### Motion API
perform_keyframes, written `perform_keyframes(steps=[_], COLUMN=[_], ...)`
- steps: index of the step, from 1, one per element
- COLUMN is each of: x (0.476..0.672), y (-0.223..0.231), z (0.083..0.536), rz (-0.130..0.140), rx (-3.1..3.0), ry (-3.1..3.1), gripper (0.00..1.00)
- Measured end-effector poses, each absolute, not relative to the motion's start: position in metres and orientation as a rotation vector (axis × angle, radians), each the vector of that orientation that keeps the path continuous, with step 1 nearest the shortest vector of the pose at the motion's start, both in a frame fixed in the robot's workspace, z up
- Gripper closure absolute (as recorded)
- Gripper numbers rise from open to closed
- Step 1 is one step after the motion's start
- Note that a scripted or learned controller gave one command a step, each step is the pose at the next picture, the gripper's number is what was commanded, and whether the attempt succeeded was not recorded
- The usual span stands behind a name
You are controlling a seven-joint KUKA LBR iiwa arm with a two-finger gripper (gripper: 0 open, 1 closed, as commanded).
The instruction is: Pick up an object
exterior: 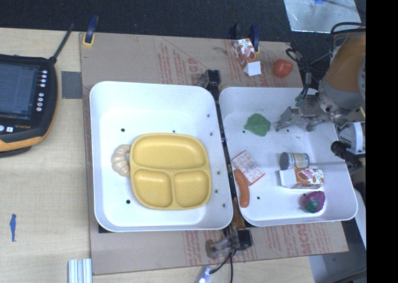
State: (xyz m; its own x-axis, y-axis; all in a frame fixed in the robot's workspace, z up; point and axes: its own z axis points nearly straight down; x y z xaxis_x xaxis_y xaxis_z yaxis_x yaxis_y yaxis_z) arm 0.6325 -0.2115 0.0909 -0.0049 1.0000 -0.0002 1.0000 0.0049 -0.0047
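My gripper (297,122) hovers over the upper part of the right bin (348,213), its two fingers spread open with nothing between them. A green leafy piece (257,124) lies just to its left. Below the gripper a small can (293,160) lies on its side, touching a white and orange carton (301,177). A purple fruit (313,201) sits near the bin's front right corner. By the left wall lie a small pink and white packet (247,167) and an orange sausage (242,188).
The left bin (106,151) holds a yellow divided plate (169,170) with a beige ridged item (120,159) at its left edge. Behind the right bin, on the cardboard, stand a small carton (247,55) and a red tomato (282,67). A teach pendant (25,101) lies far left.
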Motion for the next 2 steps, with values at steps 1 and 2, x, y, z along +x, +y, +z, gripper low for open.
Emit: perform_keyframes(steps=[1,2], x=[0.548,0.55], y=[-0.172,-0.179], z=[0.135,0.092], rz=[0.004,0.004], rx=[-2.215,-2.215], ry=[-2.224,-2.227], gripper=[0.0,0.0])
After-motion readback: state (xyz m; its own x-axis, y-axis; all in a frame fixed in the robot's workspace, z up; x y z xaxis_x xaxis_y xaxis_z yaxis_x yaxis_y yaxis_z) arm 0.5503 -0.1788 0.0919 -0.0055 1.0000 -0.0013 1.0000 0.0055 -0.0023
